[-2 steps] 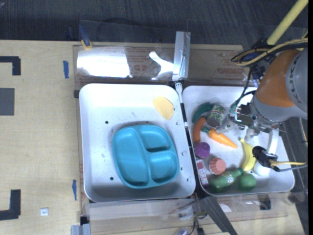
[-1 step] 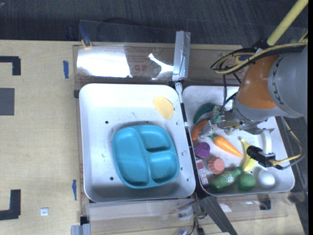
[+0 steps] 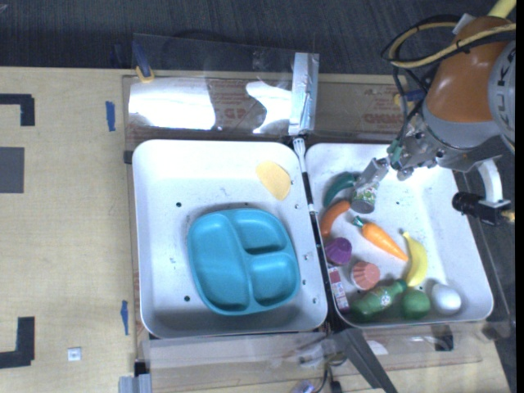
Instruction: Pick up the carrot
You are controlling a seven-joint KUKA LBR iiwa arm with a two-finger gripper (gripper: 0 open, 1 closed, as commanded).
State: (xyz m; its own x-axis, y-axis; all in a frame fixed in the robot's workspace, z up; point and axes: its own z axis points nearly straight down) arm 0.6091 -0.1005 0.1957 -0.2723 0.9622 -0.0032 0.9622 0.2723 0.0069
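Looking down at a slant on two shallow white bins set side by side. Landmark — the carrot [image 3: 383, 239], orange with a pale green top, lying tilted in the right bin [image 3: 471, 244], untouched. Just above and to its left, the gripper [image 3: 366, 193], hung low over the bin floor from a grey arm [image 3: 467, 97] with an orange band; whether pincer spread or pressed together, impossible to tell at this size. Nothing visibly pinched.

Left of the carrot, an orange curved toy [image 3: 333, 218] beside a dark green piece [image 3: 340, 185]. Lower left, a purple toy [image 3: 339, 250] and a round pink-red one [image 3: 366, 276]. Right of the carrot, nearly touching, a yellow banana [image 3: 417, 260]. Below, along the bin's near edge, green vegetables [image 3: 391, 300] and a white egg-like ball [image 3: 446, 299].

Far left of the carrot, in the left bin [image 3: 164, 178] — a blue divided tray [image 3: 243, 259] and a pale yellow slice [image 3: 275, 178] near the shared wall.
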